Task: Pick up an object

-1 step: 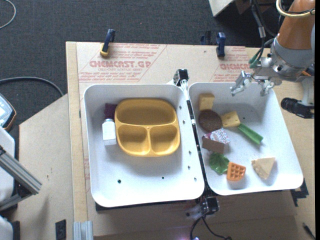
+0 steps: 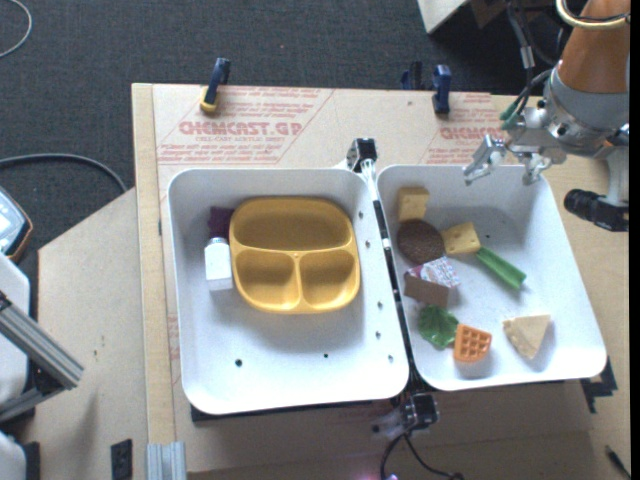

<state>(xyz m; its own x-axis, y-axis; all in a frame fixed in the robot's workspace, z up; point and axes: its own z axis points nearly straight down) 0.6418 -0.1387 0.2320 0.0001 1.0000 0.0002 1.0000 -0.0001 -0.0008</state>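
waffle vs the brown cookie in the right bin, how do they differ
The waffle is orange, roughly square with a grid of pockets; the brown cookie is dark brown, round and plain. The waffle lies near the bin's front edge beside a green leafy piece; the cookie lies further back, next to a yellow cheese piece. The cookie looks a little larger. Both are flat toy foods lying in the right bin.

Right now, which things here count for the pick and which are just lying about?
For the pick:
tool
cheese cube
brown cookie
green stick
waffle
bread wedge

Lying about:
yellow tray
white bottle
clamps
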